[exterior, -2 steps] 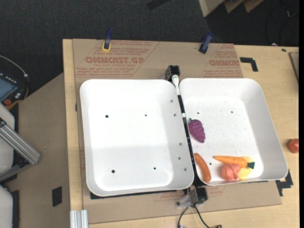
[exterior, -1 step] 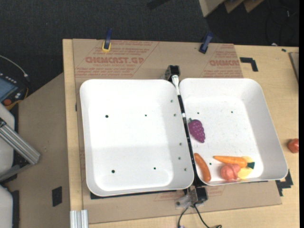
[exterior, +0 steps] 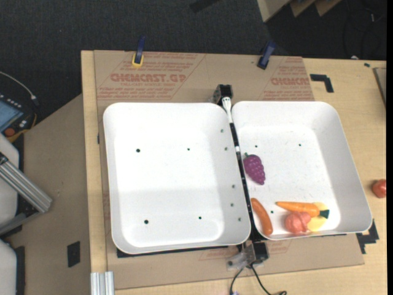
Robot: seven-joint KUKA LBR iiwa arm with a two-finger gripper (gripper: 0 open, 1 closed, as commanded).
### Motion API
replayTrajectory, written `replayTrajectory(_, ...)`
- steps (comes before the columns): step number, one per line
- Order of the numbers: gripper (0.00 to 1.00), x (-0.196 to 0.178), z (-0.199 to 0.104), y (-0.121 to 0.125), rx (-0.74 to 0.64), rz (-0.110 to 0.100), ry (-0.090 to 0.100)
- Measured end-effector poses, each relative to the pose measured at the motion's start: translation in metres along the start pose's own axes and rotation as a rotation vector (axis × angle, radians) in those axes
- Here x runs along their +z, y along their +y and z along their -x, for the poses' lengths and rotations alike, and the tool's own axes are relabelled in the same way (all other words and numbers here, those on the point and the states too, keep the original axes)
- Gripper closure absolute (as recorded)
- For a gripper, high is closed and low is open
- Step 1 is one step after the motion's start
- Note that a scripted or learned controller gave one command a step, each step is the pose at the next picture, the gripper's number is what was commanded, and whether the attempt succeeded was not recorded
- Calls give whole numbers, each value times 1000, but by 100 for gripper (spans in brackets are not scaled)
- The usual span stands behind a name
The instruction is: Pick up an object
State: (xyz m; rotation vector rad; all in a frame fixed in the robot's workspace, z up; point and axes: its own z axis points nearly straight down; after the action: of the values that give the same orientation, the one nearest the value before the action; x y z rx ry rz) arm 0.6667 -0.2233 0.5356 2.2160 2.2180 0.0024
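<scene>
Looking down on the bench, you see two white bins side by side on a brown board [exterior: 92, 165]. The left bin [exterior: 166, 183] has a bare floor. The right bin [exterior: 301, 158] holds all the objects you could pick. A purple grape bunch [exterior: 254, 168] lies close to its left wall, about halfway down. A red-orange sausage-shaped piece [exterior: 262, 216] lies at a slant near the front left corner. To its right, a carrot [exterior: 299, 207] lies crosswise, with a pink piece [exterior: 296, 223] and a yellow piece [exterior: 315, 224] just below it and touching each other. A small orange thing [exterior: 379, 188] sits outside that bin, on the board's right edge. You cannot tell the state of the gripper.
</scene>
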Motion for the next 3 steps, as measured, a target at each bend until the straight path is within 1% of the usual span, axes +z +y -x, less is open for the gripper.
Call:
replayTrajectory(1, 100, -2, 1, -60, 4, -5, 3)
replayTrajectory(2, 100, 0, -21, 3, -3, 1, 0)
replayTrajectory(3, 100, 0, 1, -5, 3, -1, 0)
